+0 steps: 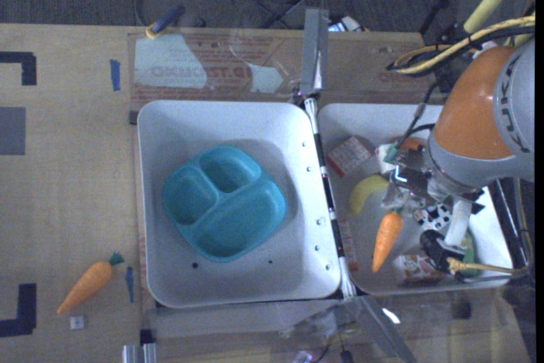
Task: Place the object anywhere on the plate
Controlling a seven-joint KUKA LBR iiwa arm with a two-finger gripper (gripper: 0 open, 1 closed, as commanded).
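Observation:
A teal divided plate (224,201) lies in the left bin (161,132). In the right bin (361,119), an orange toy carrot (386,241) lies with its tip toward the front edge. My gripper (408,195) hangs just above the carrot's thick end, low over the right bin. The grey wrist and the orange band (476,123) hide the parts behind it. I cannot tell whether the gripper touches the carrot.
A yellow object (365,192) and a red-and-white packet (348,155) lie left of the gripper. Another packet (416,266) lies at the right bin's front. A black-and-white piece (435,217) sits under the wrist. A second carrot (85,286) lies on the bench at front left.

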